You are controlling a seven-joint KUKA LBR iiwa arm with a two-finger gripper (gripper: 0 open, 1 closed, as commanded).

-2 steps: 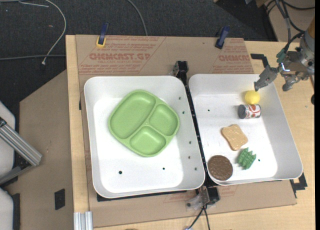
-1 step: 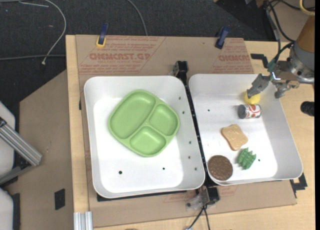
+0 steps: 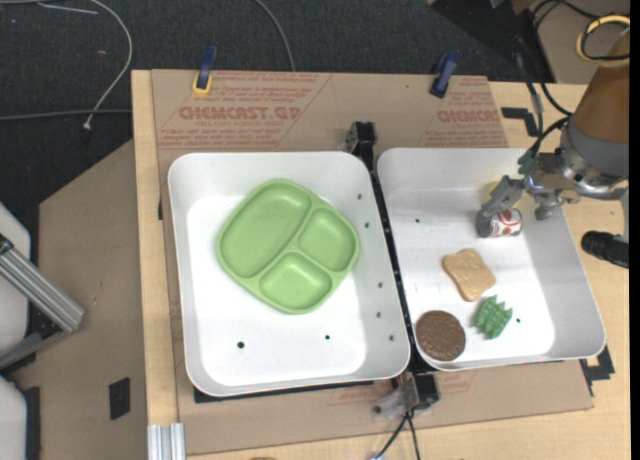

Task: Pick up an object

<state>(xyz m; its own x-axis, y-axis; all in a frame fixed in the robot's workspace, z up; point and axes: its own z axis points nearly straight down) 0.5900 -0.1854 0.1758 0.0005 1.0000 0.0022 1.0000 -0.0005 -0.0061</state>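
My gripper [image 3: 519,212] hangs over the upper part of the right bin [image 3: 570,288]. Its two grey fingers [image 3: 491,214] are spread, so it is open. A small red and white can [image 3: 509,225] lies on the bin floor just below the fingers, close to the left one, and is not held. Further down in the same bin lie a tan slice of toast [image 3: 467,273], a brown round patty [image 3: 440,335] and a small green leafy toy [image 3: 492,316].
The left bin [image 3: 200,328] holds a green divided plate [image 3: 288,245]. A black divider runs between the two bins. The bins rest on a cardboard sheet [image 3: 250,108] held by clamps at the back edge.
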